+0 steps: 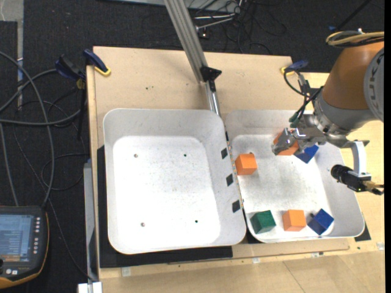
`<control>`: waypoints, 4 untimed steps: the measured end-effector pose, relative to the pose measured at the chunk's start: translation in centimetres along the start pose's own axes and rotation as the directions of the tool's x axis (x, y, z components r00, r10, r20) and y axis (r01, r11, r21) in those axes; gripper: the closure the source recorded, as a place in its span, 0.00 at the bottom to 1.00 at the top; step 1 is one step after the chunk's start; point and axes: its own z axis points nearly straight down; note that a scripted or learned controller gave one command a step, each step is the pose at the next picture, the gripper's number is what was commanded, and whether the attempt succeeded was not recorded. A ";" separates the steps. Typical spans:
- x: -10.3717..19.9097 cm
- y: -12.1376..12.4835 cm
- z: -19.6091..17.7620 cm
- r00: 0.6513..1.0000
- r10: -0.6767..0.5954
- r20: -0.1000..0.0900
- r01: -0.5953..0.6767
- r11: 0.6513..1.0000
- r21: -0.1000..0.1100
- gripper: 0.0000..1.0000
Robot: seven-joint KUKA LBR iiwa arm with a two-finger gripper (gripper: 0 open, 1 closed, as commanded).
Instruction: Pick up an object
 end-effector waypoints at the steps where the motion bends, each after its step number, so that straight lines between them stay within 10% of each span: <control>1: 5.2 1.0 0.1 1.000 0.001 0.000 -0.001 1.000 0.002 1.00; 4: 20.6 6.6 -4.3 1.000 0.002 0.000 -0.002 1.000 -0.001 1.00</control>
